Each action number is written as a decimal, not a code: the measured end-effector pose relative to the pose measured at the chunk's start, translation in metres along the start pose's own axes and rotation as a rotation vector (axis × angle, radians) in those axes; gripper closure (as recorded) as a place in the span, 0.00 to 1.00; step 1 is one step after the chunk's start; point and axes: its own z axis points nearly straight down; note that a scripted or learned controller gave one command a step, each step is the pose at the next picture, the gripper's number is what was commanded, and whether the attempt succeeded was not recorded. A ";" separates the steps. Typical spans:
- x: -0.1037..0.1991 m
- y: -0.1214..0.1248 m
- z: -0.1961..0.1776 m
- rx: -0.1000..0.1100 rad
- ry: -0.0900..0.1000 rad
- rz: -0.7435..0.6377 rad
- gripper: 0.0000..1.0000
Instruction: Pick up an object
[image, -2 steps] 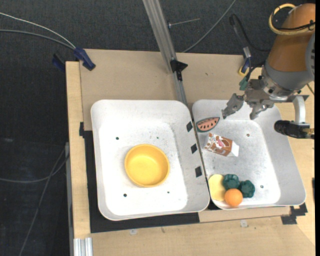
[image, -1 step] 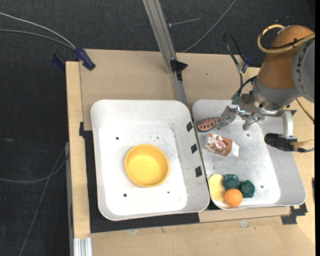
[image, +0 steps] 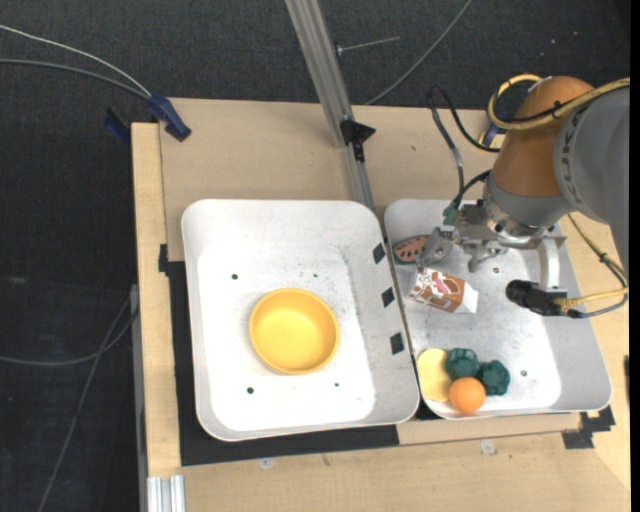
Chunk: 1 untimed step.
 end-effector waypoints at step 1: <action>0.000 0.002 -0.017 -0.010 0.001 0.001 1.00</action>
